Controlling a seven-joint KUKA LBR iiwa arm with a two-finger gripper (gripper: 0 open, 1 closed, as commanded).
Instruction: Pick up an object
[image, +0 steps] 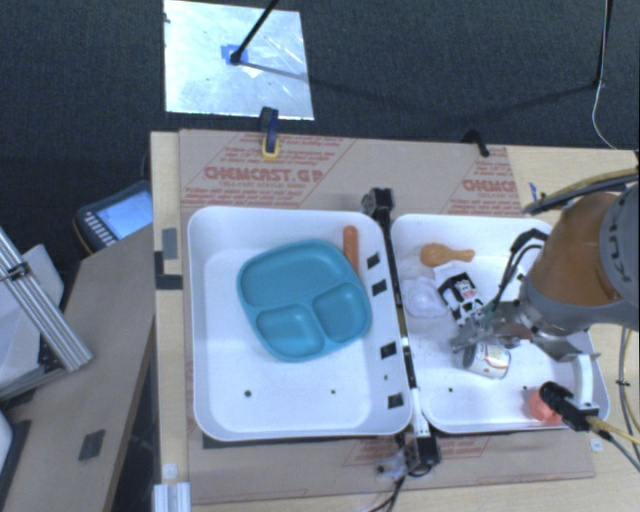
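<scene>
Down low in the right bin (440, 405), gripper (472, 335) beside a small metallic can (492, 360); finger spread impossible to tell. Likely light, stiff, slippery. Best pinched across the can's sides.

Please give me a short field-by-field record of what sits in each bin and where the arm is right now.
left bin: holds a blue divided plate and an orange stick-shaped item along its right wall
right bin: holds a tan drumstick-shaped toy, a clear lump, a white and black item, a small silver cup-like item and an orange-red item
arm: over the right bin
gripper: low, just above the silver item; grasp unclear
</scene>
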